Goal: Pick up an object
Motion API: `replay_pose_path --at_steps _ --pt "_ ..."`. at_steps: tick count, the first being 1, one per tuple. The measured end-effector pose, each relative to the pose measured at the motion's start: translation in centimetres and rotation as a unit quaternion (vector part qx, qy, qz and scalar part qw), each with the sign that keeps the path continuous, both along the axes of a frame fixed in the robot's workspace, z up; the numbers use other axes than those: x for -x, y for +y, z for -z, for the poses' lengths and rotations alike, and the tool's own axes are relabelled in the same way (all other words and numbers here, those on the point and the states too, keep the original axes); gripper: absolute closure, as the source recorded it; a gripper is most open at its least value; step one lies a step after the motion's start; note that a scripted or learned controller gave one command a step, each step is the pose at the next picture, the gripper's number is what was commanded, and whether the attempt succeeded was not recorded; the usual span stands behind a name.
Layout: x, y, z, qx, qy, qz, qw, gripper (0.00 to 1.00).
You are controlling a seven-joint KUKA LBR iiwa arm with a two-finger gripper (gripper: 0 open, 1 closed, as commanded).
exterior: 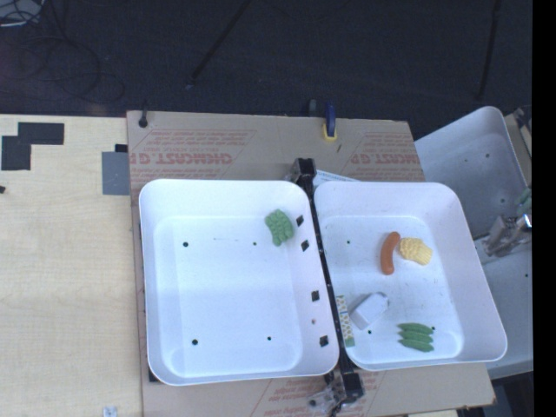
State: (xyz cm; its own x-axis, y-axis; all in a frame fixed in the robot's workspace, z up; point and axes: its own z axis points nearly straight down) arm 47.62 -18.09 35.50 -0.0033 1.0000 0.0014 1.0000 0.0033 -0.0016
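You have two white bins side by side on a brown cardboard sheet (pixel 217 150): the left bin (pixel 165 320) holds one green leafy piece (pixel 278 227) near its far right corner. In the right bin (pixel 473 320), a pale grey block (pixel 369 309) lies by the near left edge and green pea pods (pixel 417 337) near the front edge, while an orange sausage-shaped piece (pixel 389 253) sits mid-bin just beside a yellow corn piece (pixel 415 251). You cannot tell the gripper's state from this view.
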Motion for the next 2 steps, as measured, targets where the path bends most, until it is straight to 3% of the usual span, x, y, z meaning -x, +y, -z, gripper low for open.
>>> replay_pose_path --at_steps 1,2 --pt "0.0 -3.3 -1.4 0.0013 -0.001 0.002 1.0 1.0" --pt "0.0 5.8 3.3 -0.0014 0.003 -0.002 1.0 1.0"
